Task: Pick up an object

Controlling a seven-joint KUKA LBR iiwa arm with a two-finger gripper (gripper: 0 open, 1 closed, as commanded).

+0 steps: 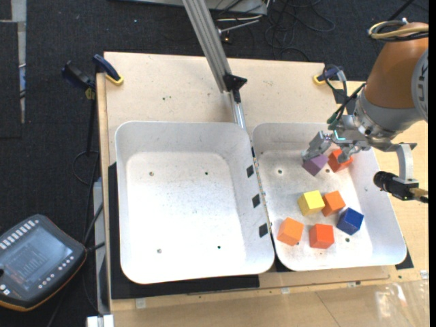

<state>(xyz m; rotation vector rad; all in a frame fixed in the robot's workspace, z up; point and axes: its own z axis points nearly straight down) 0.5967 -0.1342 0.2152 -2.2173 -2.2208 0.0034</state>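
The gripper is positioned over the right bin, and the purple cube is seen clamped between its fingers. Just right of that cube, a red-orange cube is located. Five further cubes are grouped below it.

no readable text, labels, numbers or signs anywhere

- Left white bin sits on the wooden bench top, speckled with dark marks.
- Grey metal pole slants across the bench to the seam between bins.
- Clamps at rear bench corners: left, right.
- Teach pendant lies on dark floor, lower left.
- Cables trail across the floor beyond the bench.
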